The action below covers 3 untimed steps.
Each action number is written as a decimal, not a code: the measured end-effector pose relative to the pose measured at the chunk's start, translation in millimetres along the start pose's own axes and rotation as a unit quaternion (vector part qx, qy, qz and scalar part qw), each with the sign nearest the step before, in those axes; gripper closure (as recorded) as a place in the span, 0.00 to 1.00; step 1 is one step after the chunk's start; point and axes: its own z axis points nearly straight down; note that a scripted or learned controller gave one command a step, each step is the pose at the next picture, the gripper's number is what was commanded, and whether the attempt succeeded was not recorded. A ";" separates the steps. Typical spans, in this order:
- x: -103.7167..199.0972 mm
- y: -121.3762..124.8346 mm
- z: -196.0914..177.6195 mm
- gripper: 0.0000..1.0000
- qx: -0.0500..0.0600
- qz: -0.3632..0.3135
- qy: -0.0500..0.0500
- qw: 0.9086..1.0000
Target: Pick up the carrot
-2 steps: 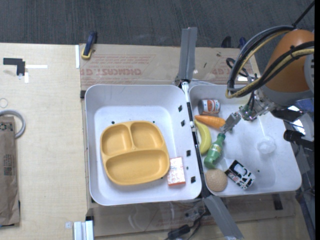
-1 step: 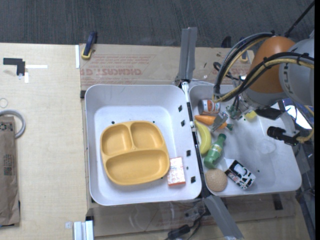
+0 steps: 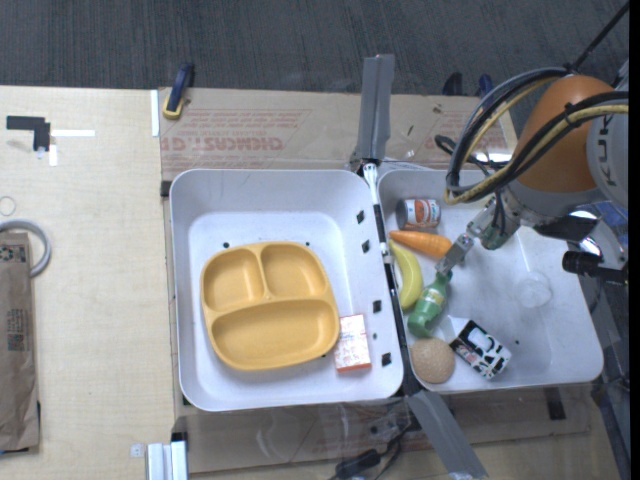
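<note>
The pincer [image 3: 457,255] hangs low in the right bin [image 3: 560,368], near its left wall, its slim metallic tip just right of the carrot [image 3: 421,242]; whether it is released or clenched cannot be told, and nothing shows gripped in it. The carrot, a smooth orange taper, lies crosswise by the bin's left wall, below a small round can [image 3: 420,212] in the upper left corner. A curved yellow banana [image 3: 407,275] and a green bottle [image 3: 428,306] sit beneath it. A tan rounded lump [image 3: 433,360] and a black-and-white packet [image 3: 480,349] rest at the lower edge. The left bin [image 3: 200,208] carries a glossy yellow divided plate [image 3: 270,305] and a small orange box [image 3: 352,343].
</note>
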 end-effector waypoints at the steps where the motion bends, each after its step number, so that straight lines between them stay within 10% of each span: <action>1: -1.8 -0.3 -10.1 1.00 -0.001 0.002 -0.002 1.000; 2: 46.2 -41.5 22.8 1.00 0.001 0.041 0.001 0.999; 3: 30.1 -63.9 -121.9 1.00 0.000 -0.066 0.000 0.998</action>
